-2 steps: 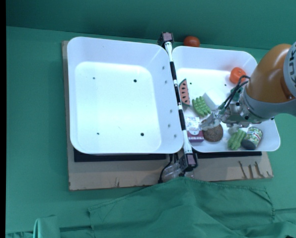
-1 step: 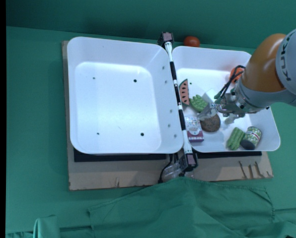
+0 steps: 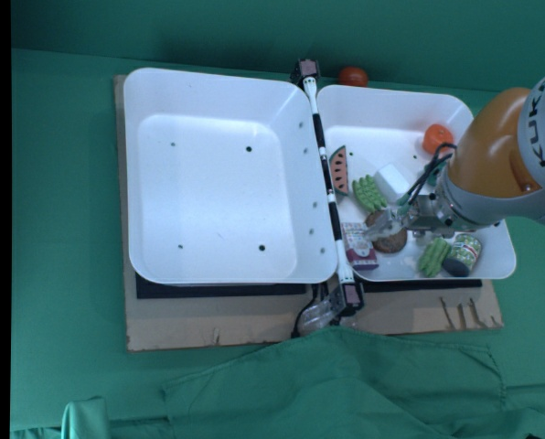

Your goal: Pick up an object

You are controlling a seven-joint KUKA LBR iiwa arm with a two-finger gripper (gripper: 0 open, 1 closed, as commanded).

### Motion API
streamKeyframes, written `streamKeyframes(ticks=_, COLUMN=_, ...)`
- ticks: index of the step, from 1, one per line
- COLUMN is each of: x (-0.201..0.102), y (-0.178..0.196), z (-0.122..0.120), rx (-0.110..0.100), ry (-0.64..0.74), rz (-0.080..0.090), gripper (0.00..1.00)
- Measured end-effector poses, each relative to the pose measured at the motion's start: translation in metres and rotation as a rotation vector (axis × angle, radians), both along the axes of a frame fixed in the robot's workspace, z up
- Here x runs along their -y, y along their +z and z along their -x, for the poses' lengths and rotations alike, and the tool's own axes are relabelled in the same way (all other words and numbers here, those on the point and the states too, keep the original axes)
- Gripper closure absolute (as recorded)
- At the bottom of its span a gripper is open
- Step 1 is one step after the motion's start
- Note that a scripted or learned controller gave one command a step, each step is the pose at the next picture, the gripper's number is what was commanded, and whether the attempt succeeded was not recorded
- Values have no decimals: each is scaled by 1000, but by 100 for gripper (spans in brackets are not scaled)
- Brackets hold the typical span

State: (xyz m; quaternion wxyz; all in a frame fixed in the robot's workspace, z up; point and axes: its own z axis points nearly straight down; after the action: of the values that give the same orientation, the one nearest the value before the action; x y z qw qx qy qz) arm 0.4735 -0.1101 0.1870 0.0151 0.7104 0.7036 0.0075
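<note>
Near edge, lower right: a green ridged piece (image 3: 432,256) and a small labelled can (image 3: 464,254) lie side by side at the right bin's (image 3: 364,99) lower rim, well under the arm.
Gripper: the gripper (image 3: 389,228) sits low over a brown round piece (image 3: 390,240), right of centre; I cannot tell if its fingers are apart or together, and nothing shows between them.
Nearest candidates: brown round piece directly below; pink carton (image 3: 358,246) just to its left, against the divider rail (image 3: 325,176).
Middle: green bumpy piece (image 3: 368,193), white block (image 3: 392,181) and watermelon slice (image 3: 338,171) crowd close above.
Far: orange piece (image 3: 436,137) at upper right; a red ball (image 3: 352,76) outside the bin.
Left bin (image 3: 163,99): holds nothing to pick.
Advice: judged best to centre on the brown piece, descend straight, close fully before lifting; the crowding neighbours risk a nudge or a double catch.
</note>
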Motion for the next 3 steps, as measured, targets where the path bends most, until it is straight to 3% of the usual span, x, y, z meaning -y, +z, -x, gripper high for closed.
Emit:
streamKeyframes(ticks=1, x=-5, y=-1, z=-103, rx=-11, ry=8, rz=-2, gripper=0)
streamKeyframes(ticks=2, x=84, y=3, z=-48, rx=-22, ry=-4, rz=-4, gripper=0)
streamKeyframes(ticks=3, x=77, y=-1, z=-143, rx=-13, ry=10, rz=-3, gripper=0)
